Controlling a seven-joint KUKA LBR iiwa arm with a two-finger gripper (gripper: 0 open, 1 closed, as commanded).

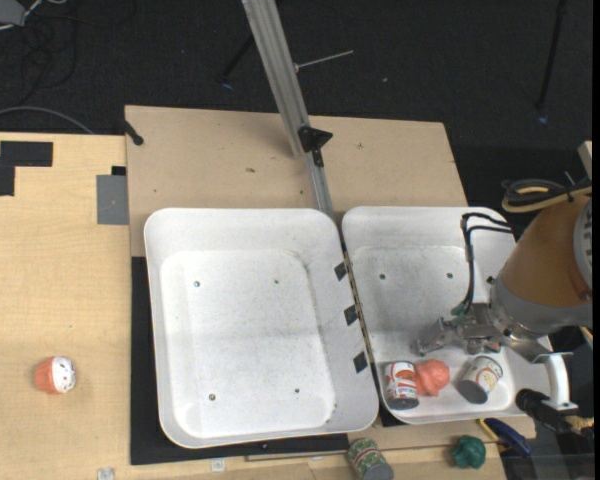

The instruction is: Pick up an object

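Three objects lie at the front of the right bin (410, 238). They are a red and white can (401, 383), an orange-red lump (434, 376) touching it, and a grey and white can (479, 378) on its side. My gripper (452, 335) hangs just behind and above these objects, over the bin floor, and nothing shows in it. The arm's orange band (543, 258) rises to the right of it. The left bin (180, 238) sits beside it.
A red and white ball (55, 375) rests on the wooden bench at the far left. In front of the bins lie a dark can (366, 458) and a green object (468, 452). An aluminium rail (280, 68) slants up behind the bins.
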